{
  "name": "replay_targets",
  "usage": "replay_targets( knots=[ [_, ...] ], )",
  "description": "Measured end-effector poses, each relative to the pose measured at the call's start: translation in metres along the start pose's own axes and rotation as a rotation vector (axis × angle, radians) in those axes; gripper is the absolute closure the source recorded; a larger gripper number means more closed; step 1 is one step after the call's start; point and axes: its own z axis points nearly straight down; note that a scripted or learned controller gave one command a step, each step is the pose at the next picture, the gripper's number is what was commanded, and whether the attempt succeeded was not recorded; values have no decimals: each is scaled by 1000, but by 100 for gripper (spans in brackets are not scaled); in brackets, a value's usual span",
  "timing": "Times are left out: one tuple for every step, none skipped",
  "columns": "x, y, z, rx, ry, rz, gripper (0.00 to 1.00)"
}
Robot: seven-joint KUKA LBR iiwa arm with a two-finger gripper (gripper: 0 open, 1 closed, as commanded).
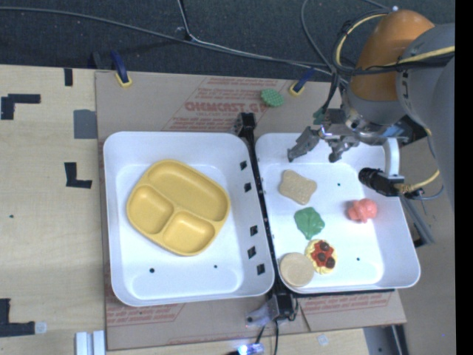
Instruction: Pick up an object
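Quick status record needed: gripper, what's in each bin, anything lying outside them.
gripper: open, above the far edge of the right bin, holding nothing
left bin: yellow divided tray
right bin: tan cracker, green leafy piece, pink lump, round biscuit, yellow piece with red topping
outside bins: green item on the cardboard

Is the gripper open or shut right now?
Open. The gripper hangs over the right bin's far edge, fingers spread apart with nothing between them.
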Motion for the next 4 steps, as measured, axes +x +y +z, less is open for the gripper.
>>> replay_targets(
  knots=[
    [0, -11, 58, 6, 0, 1, 0],
    [0, -11, 110, -2, -3, -1, 0],
    [0, -10, 97, -4, -3, -1, 100],
    [-8, -9, 49, -4, -1, 1, 100]
  ],
)
